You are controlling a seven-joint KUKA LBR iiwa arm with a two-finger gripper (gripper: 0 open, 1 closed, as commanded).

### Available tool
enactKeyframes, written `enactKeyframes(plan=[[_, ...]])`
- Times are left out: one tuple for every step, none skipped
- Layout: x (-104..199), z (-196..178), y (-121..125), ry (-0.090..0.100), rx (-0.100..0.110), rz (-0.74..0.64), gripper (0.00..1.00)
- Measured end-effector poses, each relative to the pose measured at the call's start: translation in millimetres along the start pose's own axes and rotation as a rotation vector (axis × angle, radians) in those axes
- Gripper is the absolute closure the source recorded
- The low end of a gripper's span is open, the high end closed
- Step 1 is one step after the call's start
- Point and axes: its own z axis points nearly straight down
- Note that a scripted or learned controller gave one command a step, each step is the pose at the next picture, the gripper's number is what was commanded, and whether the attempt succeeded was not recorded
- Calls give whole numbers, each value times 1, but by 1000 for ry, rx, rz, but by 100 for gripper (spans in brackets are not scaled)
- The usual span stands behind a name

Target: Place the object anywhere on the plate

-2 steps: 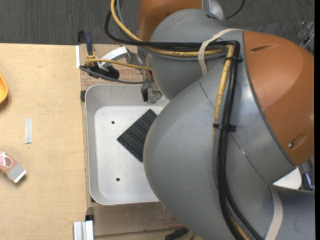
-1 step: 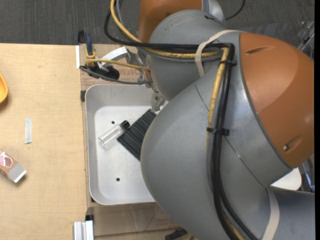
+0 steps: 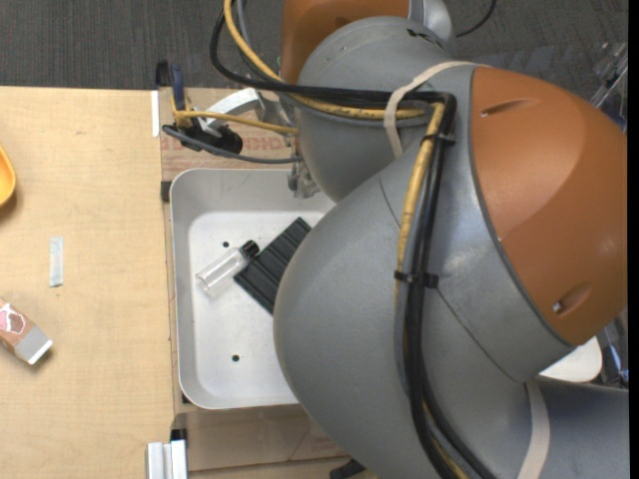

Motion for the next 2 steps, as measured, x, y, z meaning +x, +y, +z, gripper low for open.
enactKeyframes(plan=[[0,-1,0,1,0,0,0],[0,-9,3,-2,-1,6,100]])
